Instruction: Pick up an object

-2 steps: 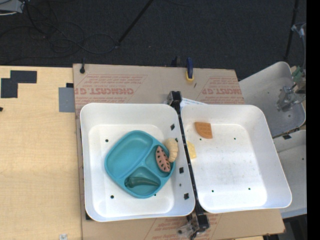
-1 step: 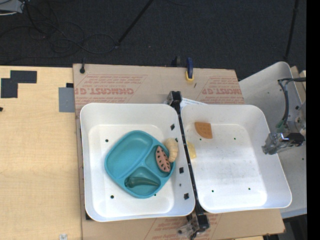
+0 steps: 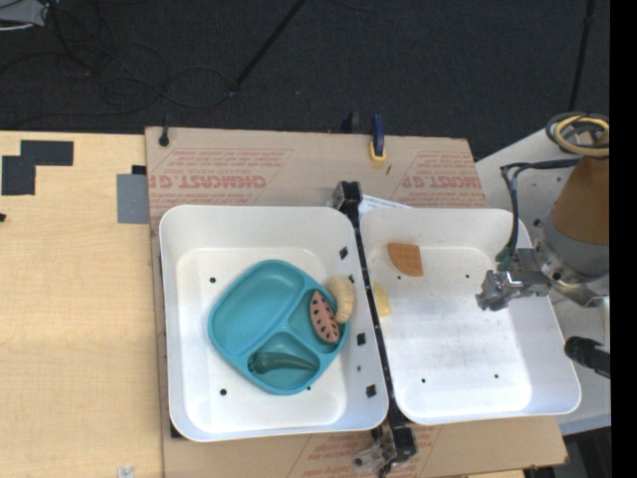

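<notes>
A teal divided plate [image 3: 261, 322] lies in the left bin [image 3: 199, 257]. On its right side rest a watermelon slice [image 3: 323, 318] and a pale banana piece [image 3: 342, 297]; a dark green item [image 3: 284, 362] sits in its lower compartment. An orange-brown bread-like piece [image 3: 405, 259] lies at the back of the right bin [image 3: 448, 401]. A small yellow piece [image 3: 381, 306] rests at that bin's left wall. My gripper [image 3: 492, 297] hangs over the right bin's right edge, well to the right of the bread piece, with nothing seen in it.
A black divider with clamps [image 3: 360, 297] runs between the two bins. Both bins rest on a cardboard sheet [image 3: 249, 172]. Cables [image 3: 518, 182] run along the right side near the arm base. A wooden bench top [image 3: 70, 307] extends to the left.
</notes>
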Tool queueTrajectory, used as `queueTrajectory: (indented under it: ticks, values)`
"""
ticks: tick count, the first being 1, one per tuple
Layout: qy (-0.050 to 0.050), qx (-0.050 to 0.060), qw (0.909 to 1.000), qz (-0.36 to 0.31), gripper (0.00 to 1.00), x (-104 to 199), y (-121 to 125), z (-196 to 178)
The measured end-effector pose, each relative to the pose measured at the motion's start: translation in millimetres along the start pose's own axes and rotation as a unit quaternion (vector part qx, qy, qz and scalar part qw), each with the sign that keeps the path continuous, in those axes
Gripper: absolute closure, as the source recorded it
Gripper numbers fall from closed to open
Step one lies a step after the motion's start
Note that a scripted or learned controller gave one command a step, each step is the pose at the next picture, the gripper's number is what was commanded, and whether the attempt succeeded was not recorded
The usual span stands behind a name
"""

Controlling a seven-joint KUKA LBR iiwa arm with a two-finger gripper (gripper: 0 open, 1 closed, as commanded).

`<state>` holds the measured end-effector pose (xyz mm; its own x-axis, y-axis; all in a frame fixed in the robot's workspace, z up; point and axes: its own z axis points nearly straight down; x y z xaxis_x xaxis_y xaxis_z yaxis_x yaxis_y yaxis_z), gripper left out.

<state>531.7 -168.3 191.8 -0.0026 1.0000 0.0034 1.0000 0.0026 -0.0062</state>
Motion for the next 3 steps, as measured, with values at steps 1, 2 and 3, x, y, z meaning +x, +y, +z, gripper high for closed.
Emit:
queueTrajectory:
  ticks: [1, 2, 3]
  values:
    - [-0.002, -0.006, 1.0000, -0.001, 1.00, 31.4, 36.9, -75.6]
    - [0.000, 0.001, 1.0000, -0.004, 1.00, 146.1, 55.9, 9.8]
    - [-0.002, 0.000, 1.0000, 0.004, 1.00, 96.0, 26.9, 4.9]
